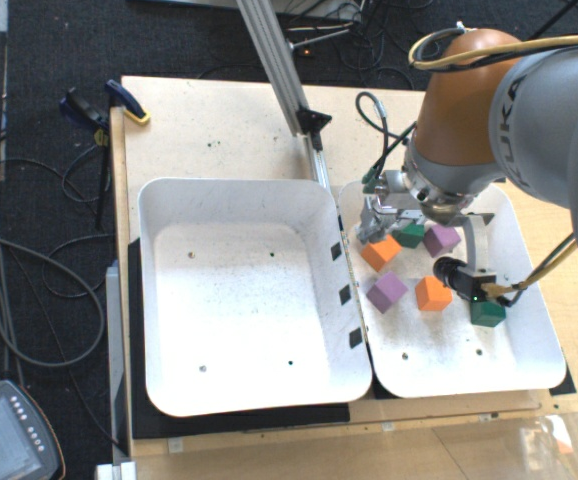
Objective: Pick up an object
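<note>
At 3 o'clock, white bin (469, 368): gripper (374, 222) close over orange block (379, 253), bin's 10 o'clock; grip state indeterminate; block judged light, rigid; grasp opposite flat faces

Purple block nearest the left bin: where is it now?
Camera view: the purple block lies in the right bin by its left wall, below the upper orange block, left of the lower orange block.

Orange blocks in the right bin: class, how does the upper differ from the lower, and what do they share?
The upper orange block lies at the gripper; the lower orange block lies apart from it. The upper sits near the left wall of the right bin; the lower nearer the middle, beside a purple block. Both are orange, alike in size.
</note>
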Robot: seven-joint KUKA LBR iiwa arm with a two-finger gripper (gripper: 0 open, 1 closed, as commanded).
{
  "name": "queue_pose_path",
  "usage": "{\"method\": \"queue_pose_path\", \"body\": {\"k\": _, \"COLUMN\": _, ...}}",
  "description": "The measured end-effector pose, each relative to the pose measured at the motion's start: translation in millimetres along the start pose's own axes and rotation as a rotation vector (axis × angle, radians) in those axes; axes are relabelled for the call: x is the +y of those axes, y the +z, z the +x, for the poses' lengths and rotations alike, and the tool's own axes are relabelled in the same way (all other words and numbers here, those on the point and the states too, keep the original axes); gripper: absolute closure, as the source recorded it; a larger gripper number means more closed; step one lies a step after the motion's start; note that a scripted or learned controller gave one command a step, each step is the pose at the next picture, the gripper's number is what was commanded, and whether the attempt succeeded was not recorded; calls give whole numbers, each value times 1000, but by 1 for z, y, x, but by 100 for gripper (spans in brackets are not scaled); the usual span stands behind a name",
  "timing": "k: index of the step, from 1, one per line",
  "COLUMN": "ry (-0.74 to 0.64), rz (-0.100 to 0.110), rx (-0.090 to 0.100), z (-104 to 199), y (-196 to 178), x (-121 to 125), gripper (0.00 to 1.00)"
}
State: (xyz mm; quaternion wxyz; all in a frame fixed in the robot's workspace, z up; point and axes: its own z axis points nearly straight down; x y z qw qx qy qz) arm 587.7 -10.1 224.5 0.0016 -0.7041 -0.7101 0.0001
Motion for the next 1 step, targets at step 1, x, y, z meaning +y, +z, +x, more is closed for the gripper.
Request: {"method": "queue_pose_path", "body": {"k": 1, "ry": -1, "rz": -3, "rx": 0, "z": 52, "y": -13, "x": -11, "gripper": 100}}
